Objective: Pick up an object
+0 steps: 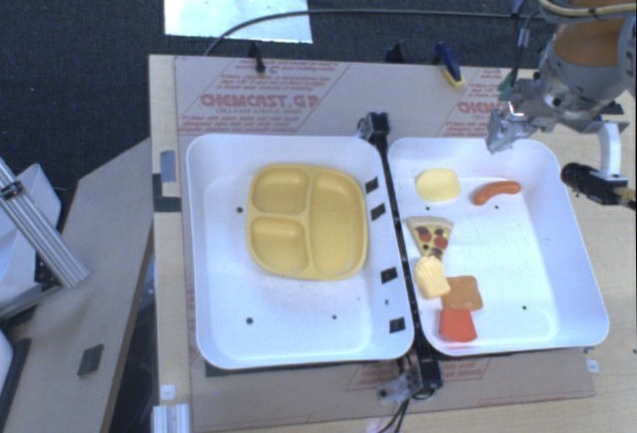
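Observation:
The right bin (572,242) holds toy food: a pale yellow round piece (438,185), an orange sausage (496,191), a pizza slice (432,236), a small yellow piece (431,276), a tan-orange block (463,293) and a red-orange block (457,324). My gripper (501,134) hangs above the far edge of the right bin, up and to the right of the sausage, with nothing visible between its fingers. I cannot make out whether the fingers are open or shut.
A yellow divided plate (304,221) lies in the left bin (219,302). A row of black clips (386,242) runs along the seam between the bins. A blue clamp (450,65) sits on the board behind the right bin.

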`<state>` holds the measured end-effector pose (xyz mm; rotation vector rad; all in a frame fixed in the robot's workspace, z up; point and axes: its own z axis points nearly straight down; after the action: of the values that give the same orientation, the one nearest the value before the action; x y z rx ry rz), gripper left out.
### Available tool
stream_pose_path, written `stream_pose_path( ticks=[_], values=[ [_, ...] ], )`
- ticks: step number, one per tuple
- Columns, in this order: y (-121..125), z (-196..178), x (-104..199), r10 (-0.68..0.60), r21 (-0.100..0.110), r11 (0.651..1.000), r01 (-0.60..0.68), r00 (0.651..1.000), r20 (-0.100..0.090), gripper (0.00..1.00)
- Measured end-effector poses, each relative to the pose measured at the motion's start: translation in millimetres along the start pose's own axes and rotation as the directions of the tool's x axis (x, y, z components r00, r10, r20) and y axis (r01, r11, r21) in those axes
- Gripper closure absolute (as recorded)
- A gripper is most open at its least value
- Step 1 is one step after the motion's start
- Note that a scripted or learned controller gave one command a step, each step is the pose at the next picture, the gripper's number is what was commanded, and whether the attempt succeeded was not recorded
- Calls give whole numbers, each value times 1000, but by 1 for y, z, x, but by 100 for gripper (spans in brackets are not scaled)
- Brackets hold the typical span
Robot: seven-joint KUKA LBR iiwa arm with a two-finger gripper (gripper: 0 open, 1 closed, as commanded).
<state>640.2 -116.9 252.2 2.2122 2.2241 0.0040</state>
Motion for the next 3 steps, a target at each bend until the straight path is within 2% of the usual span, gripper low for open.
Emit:
stream_pose_path(
  ticks=[1, 2, 3],
  values=[
    [-18, 14, 43, -3, 10, 1000, 3, 1000, -3, 100],
    [-33, 12, 88, -5, 9, 1000, 5, 1000, -3, 100],
    [-38, 14, 146, -6, 9, 1000, 6, 1000, -3, 100]
  ],
)
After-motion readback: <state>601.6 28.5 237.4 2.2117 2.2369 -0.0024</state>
